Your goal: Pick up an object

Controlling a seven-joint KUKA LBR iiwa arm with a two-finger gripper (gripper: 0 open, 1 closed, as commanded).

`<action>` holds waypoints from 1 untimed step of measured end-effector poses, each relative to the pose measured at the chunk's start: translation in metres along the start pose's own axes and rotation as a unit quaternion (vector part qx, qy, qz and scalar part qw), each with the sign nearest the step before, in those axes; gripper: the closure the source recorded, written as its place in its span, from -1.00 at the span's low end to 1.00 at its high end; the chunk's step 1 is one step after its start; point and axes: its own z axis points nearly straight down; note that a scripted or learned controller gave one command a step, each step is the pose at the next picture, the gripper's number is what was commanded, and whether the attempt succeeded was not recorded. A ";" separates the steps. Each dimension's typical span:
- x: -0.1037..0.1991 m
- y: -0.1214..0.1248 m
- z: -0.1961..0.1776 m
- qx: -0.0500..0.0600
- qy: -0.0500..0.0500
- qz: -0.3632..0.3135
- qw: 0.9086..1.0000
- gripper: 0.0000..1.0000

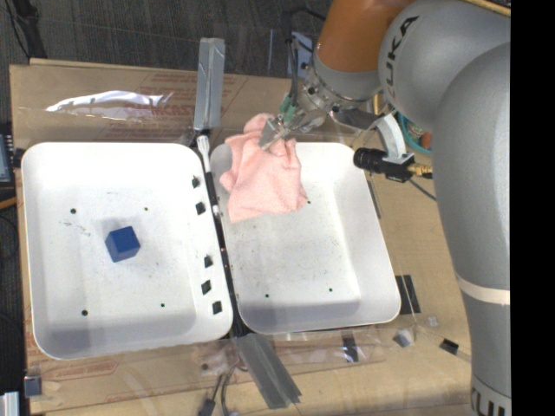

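A pink cloth [263,178] hangs over the far left part of the right bin [347,258], bunched at its top. My gripper [279,133] is at that top edge, and the cloth is pinched between its fingers. The cloth's lower part drapes down toward the bin floor. In the left bin [52,232] a small blue cube [123,243] sits on the floor, far from the gripper.
A dark divider with clips [211,232] runs between the two bins. The arm's large grey body [468,146] fills the right side, above the right bin's edge. Cardboard [113,94] lies behind the bins with a plastic wrapper on it.
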 end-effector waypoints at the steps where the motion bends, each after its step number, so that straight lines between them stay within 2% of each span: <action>1: -0.025 -0.011 0.039 0.002 0.002 -0.051 0.999 1.00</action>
